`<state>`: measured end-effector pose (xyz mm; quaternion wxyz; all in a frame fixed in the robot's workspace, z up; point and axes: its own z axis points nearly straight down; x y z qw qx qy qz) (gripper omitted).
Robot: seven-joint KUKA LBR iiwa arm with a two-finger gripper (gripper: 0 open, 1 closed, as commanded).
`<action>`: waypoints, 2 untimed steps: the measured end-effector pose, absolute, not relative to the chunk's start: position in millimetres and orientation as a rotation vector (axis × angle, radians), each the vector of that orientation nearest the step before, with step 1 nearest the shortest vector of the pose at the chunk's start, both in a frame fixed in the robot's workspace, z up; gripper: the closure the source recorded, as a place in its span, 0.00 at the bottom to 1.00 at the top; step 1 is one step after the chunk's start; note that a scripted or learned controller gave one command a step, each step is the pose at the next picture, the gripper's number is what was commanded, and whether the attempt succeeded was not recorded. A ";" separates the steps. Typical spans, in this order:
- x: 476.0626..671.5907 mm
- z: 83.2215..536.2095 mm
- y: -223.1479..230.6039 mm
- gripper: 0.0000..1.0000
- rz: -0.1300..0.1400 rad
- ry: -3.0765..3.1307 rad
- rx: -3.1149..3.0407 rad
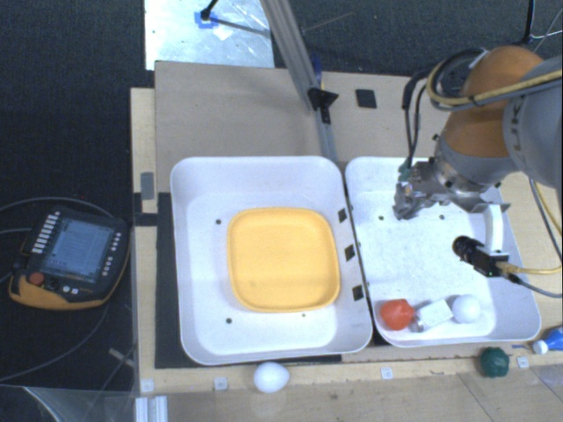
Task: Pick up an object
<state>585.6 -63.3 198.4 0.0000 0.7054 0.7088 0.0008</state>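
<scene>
My gripper (406, 202) hangs over the upper left part of the right bin (387, 262), well above the objects. A red ball-like object (396, 314) lies at the bin's front edge. Beside it sits a small white block (433, 313), and a white ball (465, 308) rests to the right of that. Nothing shows between the gripper's fingers.
The left bin (198, 236) holds a yellow square plate (283, 258). A white egg-shaped object (271, 376) and a dark green ball (493, 361) lie on the bench in front of the bins. A metal pole (295, 42) slants in behind. A teach pendant (66, 262) lies far left.
</scene>
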 end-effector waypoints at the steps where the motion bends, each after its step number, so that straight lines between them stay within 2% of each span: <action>1: 613.2 211.4 -17.4 1.00 0.004 2.225 2.216; 2: 623.4 223.6 37.2 1.00 0.003 2.227 2.216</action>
